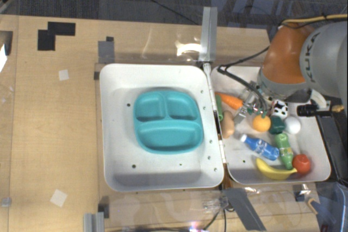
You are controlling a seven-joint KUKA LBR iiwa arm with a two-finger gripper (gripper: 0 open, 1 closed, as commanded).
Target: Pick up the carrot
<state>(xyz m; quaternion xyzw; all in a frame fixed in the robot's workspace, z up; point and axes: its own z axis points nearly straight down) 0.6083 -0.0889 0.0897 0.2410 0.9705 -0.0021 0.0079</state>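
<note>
Camera view: carrot (230, 100) lies in the right bin (321, 168), upper-left corner, close to the wall shared with the left bin (109, 133). It lies at a slant, green top toward the divider, orange tip pointing right toward the gripper (251, 104).

Gripper sits just right of the carrot's tip, under the orange wrist. Can't tell how wide it stands or whether it's touching anything; the metal parts there are too small and cluttered to read. Nothing visibly held.

Step, as I read it: approach/align, grasp not made. Next move calls for shifting left over the carrot's middle, turning to straddle it across its width, then coming down. Tight spot: bin wall on one side, beige egg-like piece (228, 126) just below.

Other clutter sits lower right: orange ball (261, 124), dice (280, 109), blue bottle (261, 146), banana (275, 171), tomato (302, 162). Left bin holds a teal tray (168, 122), well apart.
</note>
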